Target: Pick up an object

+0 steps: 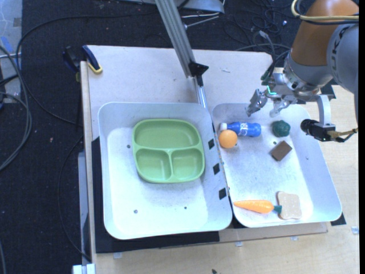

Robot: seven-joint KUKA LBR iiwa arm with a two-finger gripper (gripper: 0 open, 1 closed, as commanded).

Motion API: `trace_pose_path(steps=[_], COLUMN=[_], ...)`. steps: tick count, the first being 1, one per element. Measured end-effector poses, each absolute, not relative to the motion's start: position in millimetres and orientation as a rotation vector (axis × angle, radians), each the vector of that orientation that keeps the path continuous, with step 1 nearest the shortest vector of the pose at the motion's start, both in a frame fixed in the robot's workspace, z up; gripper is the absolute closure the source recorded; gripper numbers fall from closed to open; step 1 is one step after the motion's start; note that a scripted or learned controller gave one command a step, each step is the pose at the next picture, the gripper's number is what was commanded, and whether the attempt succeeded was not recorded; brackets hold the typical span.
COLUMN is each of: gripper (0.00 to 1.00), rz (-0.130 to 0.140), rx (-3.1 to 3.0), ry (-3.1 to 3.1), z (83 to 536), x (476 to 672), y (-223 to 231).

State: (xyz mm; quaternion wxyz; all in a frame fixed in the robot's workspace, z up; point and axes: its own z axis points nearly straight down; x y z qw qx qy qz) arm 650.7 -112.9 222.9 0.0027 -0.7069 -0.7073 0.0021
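My gripper [267, 107] hangs over the back of the right bin [319, 170], its fingers spread open with nothing between them. Just below and in front of it lie a blue bottle [244, 129] on its side and a dark green round object [280, 128]. An orange ball [227, 139] touches the bottle's left end. A brown block [281, 150] sits a little nearer the front. At the bin's front edge lie an orange carrot [255, 206] and a tan bread slice [289, 205].
The left bin [114, 198] holds a green divided plate [169, 150]. A slanted metal rod [178, 30] comes down to the bins' shared back corner. Cables run across the dark floor around the bench.
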Motion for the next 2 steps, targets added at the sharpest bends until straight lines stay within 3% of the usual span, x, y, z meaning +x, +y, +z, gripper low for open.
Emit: trace_pose_path(steps=[1,2], gripper=[0.00,0.00], rz=[-0.001,0.000], rx=[-2.220,-2.221], ry=[-2.223,-2.225], z=[227,186], x=[652.4,657.4], y=[-113,-113])
